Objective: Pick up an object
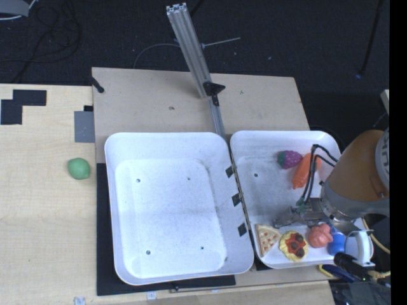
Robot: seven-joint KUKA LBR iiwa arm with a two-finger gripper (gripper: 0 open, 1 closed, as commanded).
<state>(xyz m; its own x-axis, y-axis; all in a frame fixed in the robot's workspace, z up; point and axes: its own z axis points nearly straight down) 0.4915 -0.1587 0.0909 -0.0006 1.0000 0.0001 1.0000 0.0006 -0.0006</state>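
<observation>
The right bin point(267, 146) holds several toys. A purple grape bunch point(289, 159) and an orange carrot point(301, 170) lie at its far side. A pizza slice point(267, 238), a round yellow and red piece point(293, 245), a pink lump point(320, 235) and a blue piece point(337, 242) lie along its near edge. My gripper point(290, 218) hangs low over the right bin's floor, just above the pizza slice and left of the pink lump. The arm's orange band point(357, 170) covers the bin's right side.
The left bin point(127, 146) sits beside the right one, joined by black clips point(236, 199). A green ball point(79, 168) rests on the bench to the left of the bins. A slanted aluminium bar point(191, 49) rises behind them.
</observation>
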